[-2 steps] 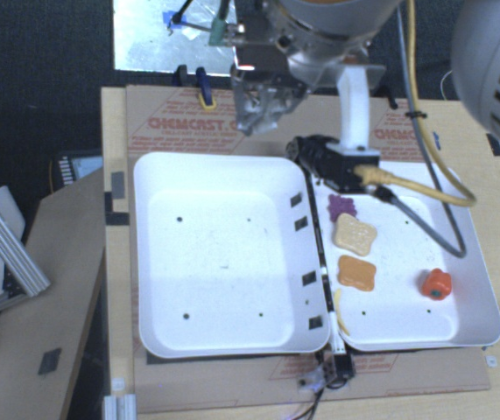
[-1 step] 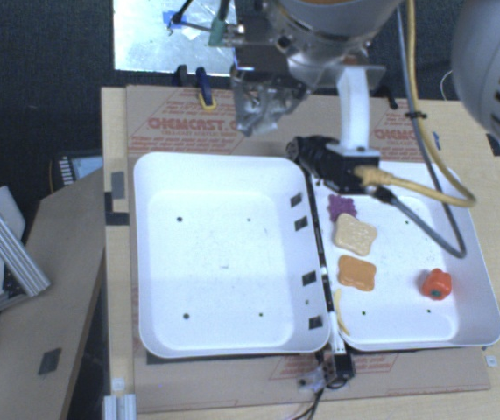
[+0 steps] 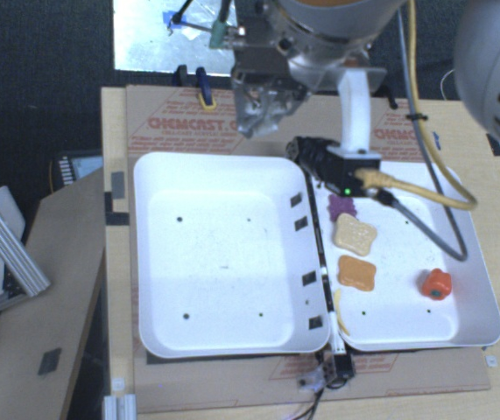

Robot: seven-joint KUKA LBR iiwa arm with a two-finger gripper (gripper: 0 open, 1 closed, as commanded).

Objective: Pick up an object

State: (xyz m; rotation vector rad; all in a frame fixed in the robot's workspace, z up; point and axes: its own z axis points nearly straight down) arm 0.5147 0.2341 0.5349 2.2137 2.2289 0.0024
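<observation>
1. Above the far rim of the left bin (image 3: 149, 166), over the printed cardboard sheet (image 3: 175, 122), the gripper (image 3: 263, 116) hung blurred. Whether it was clenched or released could not be told, and nothing was visible in its grasp.
2. Every thing worth picking lay in the right bin (image 3: 475, 309). From the gripper, the targets sat toward the view's right and nearer the camera, across the joined rims (image 3: 320, 252) of the two bins.
3. Closest to the gripper was a small purple piece (image 3: 342, 206) in the far left part of that bin. Just beside it on the camera's side lay a bread slice (image 3: 355, 234), slightly turned. Whether those two touched could not be told.
4. Next in the same column came an orange-brown slab (image 3: 357, 274), its long side running roughly across the view, apart from the bread slice.
5. A red-orange piece (image 3: 435, 284) sat well apart from the others, near the right side of the bin. It looked the freest to approach.
6. A pale strip (image 3: 338, 309) lay against the bin's left wall, probably too flat and too tight to the wall to grip.
7. The column stood near that same wall, so a descent there probably risked striking the rim or nudging a neighbour.
</observation>
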